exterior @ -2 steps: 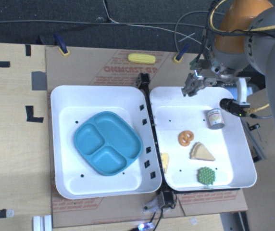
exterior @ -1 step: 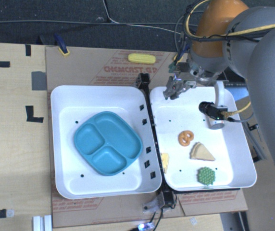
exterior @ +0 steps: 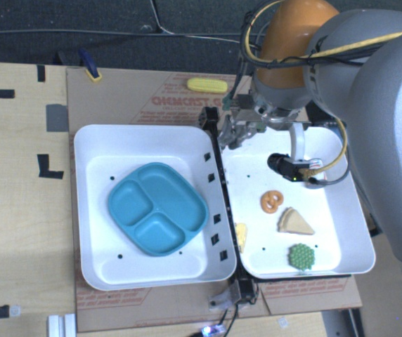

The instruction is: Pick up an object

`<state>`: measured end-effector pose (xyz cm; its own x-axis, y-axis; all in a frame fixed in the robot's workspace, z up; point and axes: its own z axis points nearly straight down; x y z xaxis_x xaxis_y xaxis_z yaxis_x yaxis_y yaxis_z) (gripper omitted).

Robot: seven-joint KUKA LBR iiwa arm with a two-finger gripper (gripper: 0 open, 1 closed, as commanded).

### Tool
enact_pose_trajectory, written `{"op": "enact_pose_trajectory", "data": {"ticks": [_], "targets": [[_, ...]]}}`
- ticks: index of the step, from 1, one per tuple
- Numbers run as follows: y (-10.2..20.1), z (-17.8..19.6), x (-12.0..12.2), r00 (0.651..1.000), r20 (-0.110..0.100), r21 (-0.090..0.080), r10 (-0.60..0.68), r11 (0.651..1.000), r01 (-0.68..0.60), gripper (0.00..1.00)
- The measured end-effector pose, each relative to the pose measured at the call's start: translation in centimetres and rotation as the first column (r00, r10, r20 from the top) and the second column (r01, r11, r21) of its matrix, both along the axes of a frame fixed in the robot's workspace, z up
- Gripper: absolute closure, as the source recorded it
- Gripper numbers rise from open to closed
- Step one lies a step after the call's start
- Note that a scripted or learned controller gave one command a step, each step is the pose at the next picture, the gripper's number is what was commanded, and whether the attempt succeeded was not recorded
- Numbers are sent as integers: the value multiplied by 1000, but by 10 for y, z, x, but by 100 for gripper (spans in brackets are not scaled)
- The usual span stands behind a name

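My gripper (exterior: 230, 133) hangs over the far left corner of the right bin (exterior: 327, 262), above the divider between the bins. Nothing shows between its fingers. Lower in the right bin lie a small brown pretzel (exterior: 272, 201), a tan wedge like a sandwich piece (exterior: 295, 222) and a green bumpy round piece (exterior: 301, 256). A pale yellow piece (exterior: 240, 235) rests against the bin's left wall. All of these lie well toward the near side from the gripper.
The left bin (exterior: 92, 188) holds a blue divided plate (exterior: 157, 207). A yellow banana-like object (exterior: 206, 85) lies on the cardboard behind the bins. The grey arm and its orange band (exterior: 299, 27) cover the far right of the right bin, with a black cable (exterior: 296, 167) looping below.
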<state>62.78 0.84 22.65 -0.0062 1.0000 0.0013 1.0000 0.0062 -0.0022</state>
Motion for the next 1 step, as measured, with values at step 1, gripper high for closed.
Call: {"op": "enact_pose_trajectory", "data": {"ticks": [1], "targets": [[54, 1, -16, 1000, -1, -1, 0, 1000, 0, 100]]}}
